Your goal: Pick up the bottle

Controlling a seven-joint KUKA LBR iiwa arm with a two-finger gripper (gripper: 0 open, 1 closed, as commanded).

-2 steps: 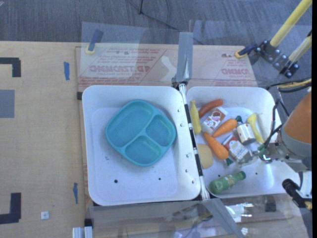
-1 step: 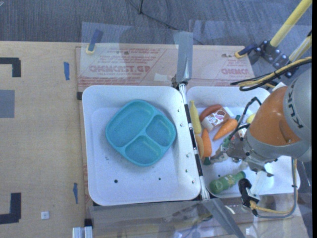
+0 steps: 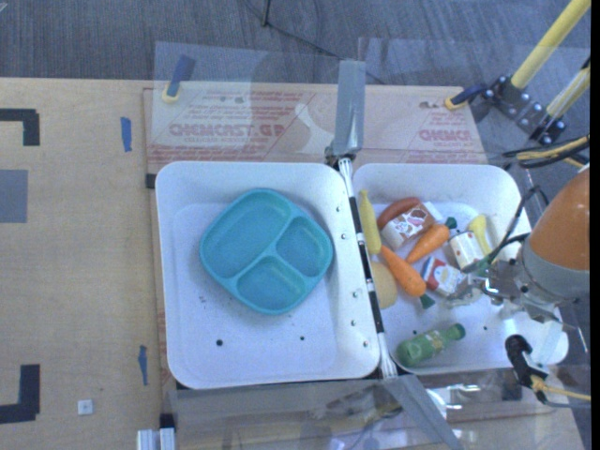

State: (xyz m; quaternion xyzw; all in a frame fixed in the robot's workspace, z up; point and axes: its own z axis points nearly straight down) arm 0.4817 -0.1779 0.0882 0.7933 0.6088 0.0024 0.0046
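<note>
Green bottle (image 3: 429,343) lies on its side at the near edge of the right bin (image 3: 511,184), cap pointing away from the divider. Claw (image 3: 487,284) hangs just beyond it, over the food pile; cannot tell if it is apart or together. Carrots (image 3: 412,259) beyond that. Best approach: descend across the bottle's body, clear of the bin wall. Teal plate (image 3: 267,249) sits across the divider.

light: bright, even | shadows: faint | focus: slightly soft | glare: bins (image 3: 178,195)
</note>
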